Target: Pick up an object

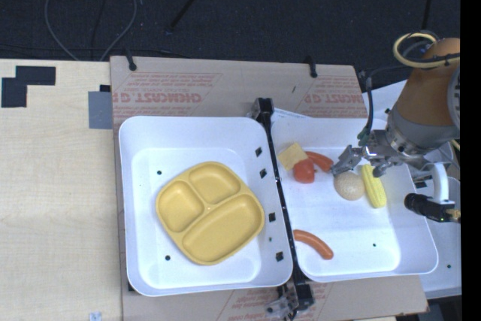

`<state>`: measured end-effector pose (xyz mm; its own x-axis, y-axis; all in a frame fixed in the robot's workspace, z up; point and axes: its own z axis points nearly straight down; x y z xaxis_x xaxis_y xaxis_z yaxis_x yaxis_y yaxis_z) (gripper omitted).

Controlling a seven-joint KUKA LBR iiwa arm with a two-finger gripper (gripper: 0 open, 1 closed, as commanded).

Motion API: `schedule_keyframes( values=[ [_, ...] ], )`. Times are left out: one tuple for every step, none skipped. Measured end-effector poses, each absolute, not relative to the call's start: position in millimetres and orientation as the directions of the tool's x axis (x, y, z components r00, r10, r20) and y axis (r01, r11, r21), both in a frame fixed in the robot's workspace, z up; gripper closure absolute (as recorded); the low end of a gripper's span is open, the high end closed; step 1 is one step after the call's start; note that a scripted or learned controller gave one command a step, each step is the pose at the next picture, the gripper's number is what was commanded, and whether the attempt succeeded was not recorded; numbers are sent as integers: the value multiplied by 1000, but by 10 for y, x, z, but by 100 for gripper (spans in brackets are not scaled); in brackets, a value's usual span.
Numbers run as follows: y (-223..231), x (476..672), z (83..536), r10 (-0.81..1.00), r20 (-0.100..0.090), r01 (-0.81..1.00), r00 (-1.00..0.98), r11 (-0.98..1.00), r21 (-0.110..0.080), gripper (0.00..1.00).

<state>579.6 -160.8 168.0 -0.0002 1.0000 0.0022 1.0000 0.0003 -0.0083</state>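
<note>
The right bin (406, 255) holds a beige round ball (349, 186) with a yellow corn cob (374, 188) against its right side. Farther left lie a red tomato (304, 172), a yellow cheese wedge (292, 155) and a small orange-red sausage (320, 160). Another orange sausage (313, 243) lies near the front of the bin. My gripper (365, 164) hangs just behind the ball and the corn, open, with nothing between its fingers.
In the left bin (143, 154) rests a yellow divided plate (210, 212). A black divider (276, 192) runs between the two bins. Cardboard lies under both. The arm comes in from the right over the right bin's far corner.
</note>
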Motion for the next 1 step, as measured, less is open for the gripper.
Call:
schedule_keyframes(
  values=[
    [-1539,5704,1091,1000,3,1000,0,0,-10,0]
  ],
)
